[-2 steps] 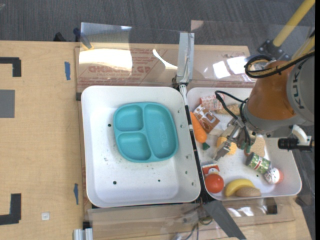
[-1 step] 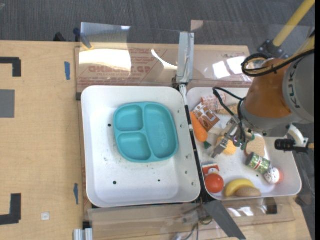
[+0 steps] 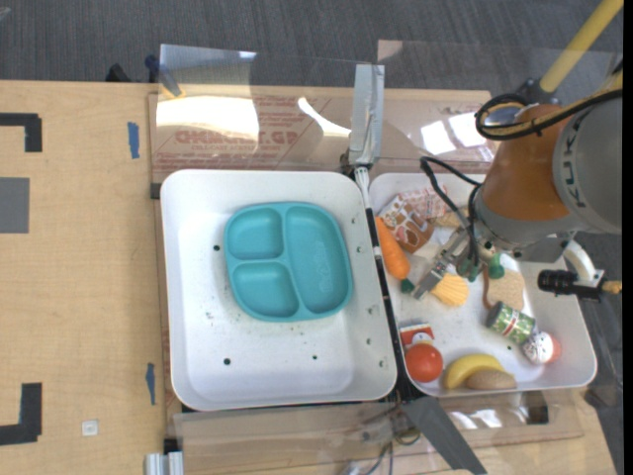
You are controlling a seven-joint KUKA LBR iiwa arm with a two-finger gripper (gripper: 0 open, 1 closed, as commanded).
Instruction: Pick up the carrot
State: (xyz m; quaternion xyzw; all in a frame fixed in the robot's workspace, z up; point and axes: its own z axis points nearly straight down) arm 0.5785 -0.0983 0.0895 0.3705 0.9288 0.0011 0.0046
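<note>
Gripper (image 3: 432, 277) low in the right bin (image 3: 584, 364), just beside the carrot (image 3: 394, 256).

The carrot lies against the bin's left wall, and the fingers look parted with nothing between them (the tips are small and dim). A closing grasp could skid off it, or catch the yellow wedge (image 3: 451, 290) instead, since things crowd here. Counted: one carrot, one tomato (image 3: 424, 362), one banana (image 3: 473, 369), one can (image 3: 510, 323), one teal plate (image 3: 289, 261), two bins.
</note>
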